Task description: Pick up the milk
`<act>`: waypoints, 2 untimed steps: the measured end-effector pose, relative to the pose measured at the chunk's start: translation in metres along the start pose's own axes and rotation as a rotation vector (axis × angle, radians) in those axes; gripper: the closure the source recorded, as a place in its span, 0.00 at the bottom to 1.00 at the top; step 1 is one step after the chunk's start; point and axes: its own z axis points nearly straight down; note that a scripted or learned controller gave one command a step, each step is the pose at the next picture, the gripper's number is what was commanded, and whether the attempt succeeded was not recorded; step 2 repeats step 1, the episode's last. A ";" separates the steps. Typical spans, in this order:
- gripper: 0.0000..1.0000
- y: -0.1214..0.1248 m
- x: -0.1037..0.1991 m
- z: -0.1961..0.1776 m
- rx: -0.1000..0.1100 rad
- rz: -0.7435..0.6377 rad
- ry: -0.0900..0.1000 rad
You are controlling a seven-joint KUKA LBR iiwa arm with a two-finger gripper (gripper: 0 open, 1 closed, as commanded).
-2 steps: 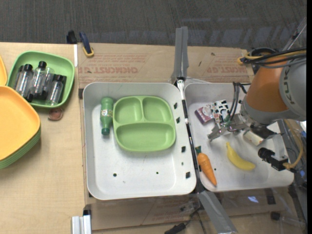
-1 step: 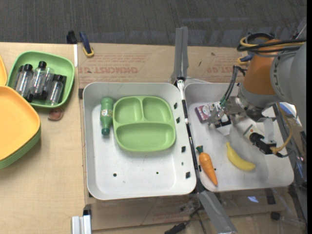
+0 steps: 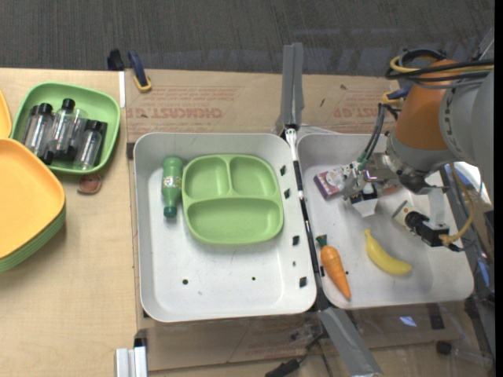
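In the right bin (image 3: 440, 289), a small purple and white carton (image 3: 328, 182), seemingly the milk, lies on its side near the back left corner. My gripper (image 3: 358, 185) is low over the bin floor just right of that carton, close to it or touching it. A small white block (image 3: 364, 206) sits directly below the gripper in the view. The grey arm with its orange band (image 3: 420, 120) comes in from the right and hides the bin's back right part.
A banana (image 3: 385, 256) and a carrot (image 3: 335, 270) lie in the front of the right bin. The left bin (image 3: 157, 289) holds a green divided plate (image 3: 233, 197) and a green bottle (image 3: 171, 184). Left of the bins stand orange plates (image 3: 27, 203) and a green tray of bottles (image 3: 67, 128).
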 end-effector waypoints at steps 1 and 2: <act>1.00 0.007 0.038 -0.090 0.003 0.207 0.000; 1.00 0.007 0.038 -0.090 0.003 0.207 0.000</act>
